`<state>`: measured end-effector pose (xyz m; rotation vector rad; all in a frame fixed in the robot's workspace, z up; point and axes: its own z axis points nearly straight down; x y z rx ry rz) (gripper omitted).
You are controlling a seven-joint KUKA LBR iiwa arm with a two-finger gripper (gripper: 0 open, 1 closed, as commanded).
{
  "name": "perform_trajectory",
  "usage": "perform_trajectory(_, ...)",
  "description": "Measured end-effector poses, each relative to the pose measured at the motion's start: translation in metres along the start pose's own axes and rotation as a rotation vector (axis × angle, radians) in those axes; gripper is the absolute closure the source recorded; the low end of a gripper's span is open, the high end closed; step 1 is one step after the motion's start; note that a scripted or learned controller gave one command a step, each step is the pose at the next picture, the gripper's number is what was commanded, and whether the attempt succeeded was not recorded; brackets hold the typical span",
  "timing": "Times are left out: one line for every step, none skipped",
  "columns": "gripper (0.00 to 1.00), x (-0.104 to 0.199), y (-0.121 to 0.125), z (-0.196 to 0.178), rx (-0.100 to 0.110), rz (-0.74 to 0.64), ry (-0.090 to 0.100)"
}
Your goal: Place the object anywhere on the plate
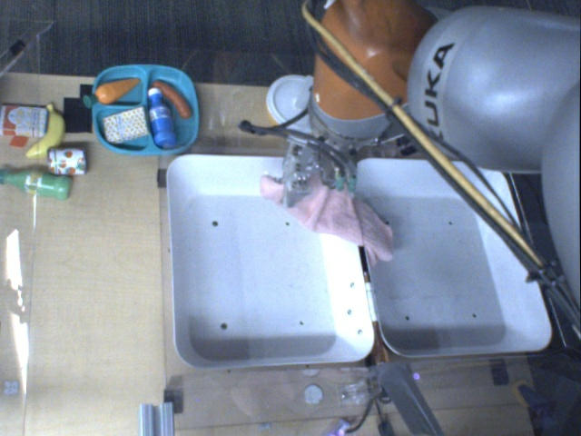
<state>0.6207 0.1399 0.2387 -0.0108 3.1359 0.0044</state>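
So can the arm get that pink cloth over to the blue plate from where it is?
Probably yes. The pincer hangs over the bins' upper edge with the pink cloth draped beneath it, and nothing tall stands between it and the blue plate, which already holds toy food.

shell: my arm (490, 80) is grey, rounded; band: orange above the wrist; marking: black KUKA letters; cable: yellow-black

Arm (472, 80) reaching from right, tool (304, 182) pointing down.

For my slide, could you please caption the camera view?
KUKA arm's gripper holds a pink cloth over the seam between two white bins.
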Motion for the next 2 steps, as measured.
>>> perform_trajectory(1.0,0.0116,0.0469,0.0126,-0.001,0.001,0.0)
perform_trajectory(0.0,0.0114,0.0467,0.0124,-0.001,0.001,0.0)
